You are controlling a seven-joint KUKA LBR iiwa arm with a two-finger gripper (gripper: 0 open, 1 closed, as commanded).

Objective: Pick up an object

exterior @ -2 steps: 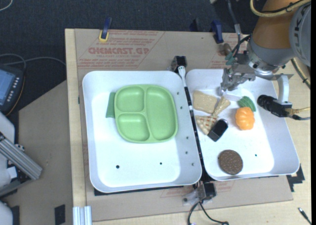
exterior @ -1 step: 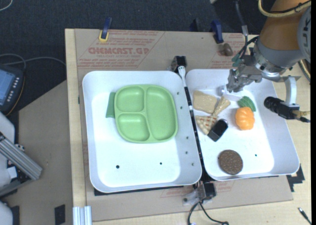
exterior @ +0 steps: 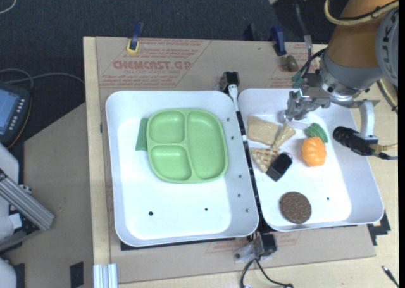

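- two white bins side by side here: the left bin (exterior: 126,217) carries a green divided tray (exterior: 187,144) lying flat near its middle, well apart from the action.
- the right bin (exterior: 361,198) is where it's all happening, and the arm (exterior: 361,33) comes in from the right, its orange band sitting high over the bin's far edge.
- the gripper (exterior: 295,111) hangs low over the far-left part of the right bin, fingers pointing down; from this slant i cannot tell whether it is parted or closed, and nothing shows gripped in it.
- nearest target by my reckoning: the pale wedge (exterior: 263,130), just beside the gripper, toward the near-left, with its long axis running roughly left to right across the bin.
- just below that, a waffle-patterned cone piece (exterior: 264,156) touches a small black block (exterior: 279,166), crowded together, a trickier pick.
- the orange fruit (exterior: 314,152) with its green leaf (exterior: 316,132) sits to the gripper's near-right, a bit farther off than the wedge.
- the brown round cookie (exterior: 295,207) lies alone at the near side, well apart from the gripper, the longest reach.
- so the move looks to turn on a short shift toward the near-left and a drop onto the wedge; closing across its short width should suit best.
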